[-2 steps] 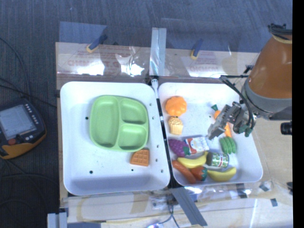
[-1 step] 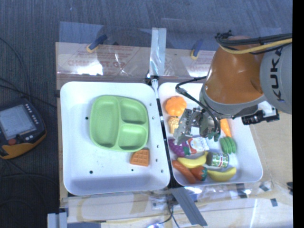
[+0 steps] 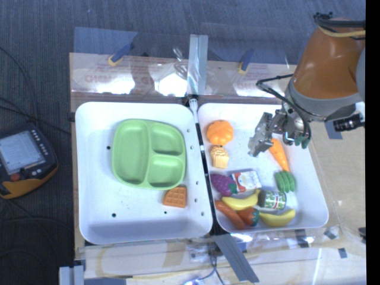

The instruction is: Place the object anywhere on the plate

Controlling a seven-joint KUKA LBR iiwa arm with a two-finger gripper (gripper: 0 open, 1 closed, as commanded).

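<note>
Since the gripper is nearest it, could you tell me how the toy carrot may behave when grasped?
The toy carrot looks like glossy moulded plastic, so probably stiff, light and slippery. Its taper may let it squirt out of the gripper, and its round body could roll.

black handheld pendant [image 3: 25, 157] on floor, taped cardboard [image 3: 142, 79] behind bins
</note>
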